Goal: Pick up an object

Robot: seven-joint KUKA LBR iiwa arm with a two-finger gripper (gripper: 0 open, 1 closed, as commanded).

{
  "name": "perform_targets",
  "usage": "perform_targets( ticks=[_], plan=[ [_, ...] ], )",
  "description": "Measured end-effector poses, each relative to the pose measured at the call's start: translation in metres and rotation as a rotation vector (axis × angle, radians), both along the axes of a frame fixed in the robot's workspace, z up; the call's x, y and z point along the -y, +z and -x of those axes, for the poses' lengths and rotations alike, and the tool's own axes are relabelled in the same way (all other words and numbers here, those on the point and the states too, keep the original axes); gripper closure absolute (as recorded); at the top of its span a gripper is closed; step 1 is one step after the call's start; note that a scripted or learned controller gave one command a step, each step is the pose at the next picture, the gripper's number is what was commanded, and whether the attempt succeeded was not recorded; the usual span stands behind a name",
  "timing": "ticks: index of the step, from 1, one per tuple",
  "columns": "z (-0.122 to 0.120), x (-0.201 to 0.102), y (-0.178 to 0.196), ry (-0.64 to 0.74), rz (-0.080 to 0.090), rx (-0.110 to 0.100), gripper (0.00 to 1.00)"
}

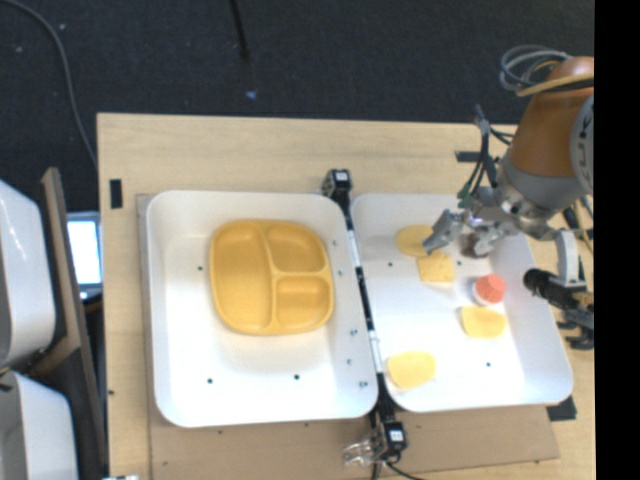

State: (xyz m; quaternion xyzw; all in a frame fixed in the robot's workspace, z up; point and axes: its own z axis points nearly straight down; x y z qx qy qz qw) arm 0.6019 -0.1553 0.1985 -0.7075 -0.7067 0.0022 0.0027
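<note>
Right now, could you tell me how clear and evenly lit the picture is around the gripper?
In the camera view, the light is even and soft, with the white bins bright but not glaring; the gripper is slightly blurred, so its fingers do not resolve; the yellow tray looks sharp by comparison.

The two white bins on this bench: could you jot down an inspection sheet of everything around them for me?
Surface: light wooden bench bearing two shallow white plastic bins, left bin and right bin, side by side.
Job's things: in the right bin, four flat yellow pieces and a small red-orange round piece.
Clutter: yellow three-compartment plastic tray in the left bin.
Grippers: gripper hangs over the right bin's far part, near the yellow pieces; nothing seen between its fingers.
Cables: grey loops by the arm; thin black lead on the dark floor.
Surroundings: dark floor; white equipment at left.
</note>
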Motion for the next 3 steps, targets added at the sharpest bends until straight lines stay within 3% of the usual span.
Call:
perform_targets(
  ticks=[1, 3],
  plan=[
    [-0.002, 0.000, 0.004, 0.001, 0.001, 0.008, 0.00],
    [0.001, 0.006, -0.091, 0.001, 0.001, 0.004, 0.00]
  ],
)
